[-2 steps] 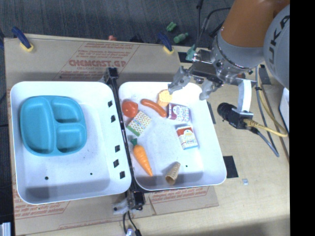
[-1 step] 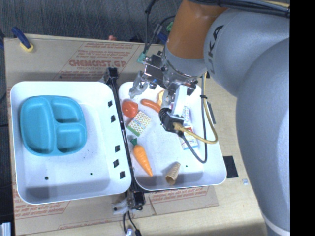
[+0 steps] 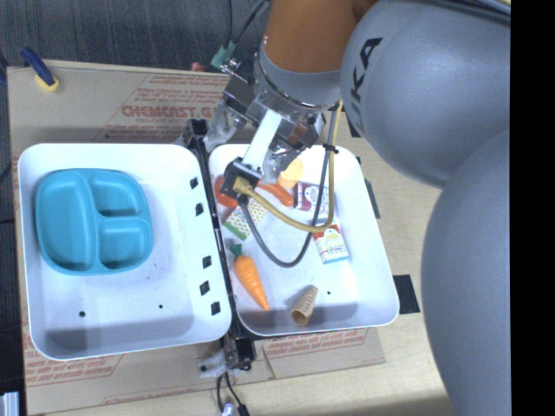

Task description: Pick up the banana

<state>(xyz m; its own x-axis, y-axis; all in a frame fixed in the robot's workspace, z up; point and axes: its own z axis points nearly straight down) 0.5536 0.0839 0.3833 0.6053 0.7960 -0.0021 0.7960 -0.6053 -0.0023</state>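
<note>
My gripper (image 3: 260, 150) is low over the back of the right bin (image 3: 368, 271), close to the wall between the two bins. Just right of it a yellow piece (image 3: 294, 169) shows, which looks like the banana; the wrist and the yellow cable hide most of it. An orange-red thing (image 3: 227, 197) lies at the gripper's left side and an orange strip (image 3: 274, 194) under the cable. Nothing is visibly held.
Also in the right bin are a carrot (image 3: 250, 279), an ice-cream cone (image 3: 303, 303), a small carton (image 3: 331, 246), a purple-and-white packet (image 3: 305, 197) and a green-white piece (image 3: 236, 225). A blue divided plate (image 3: 94, 219) sits in the left bin (image 3: 52, 336).
</note>
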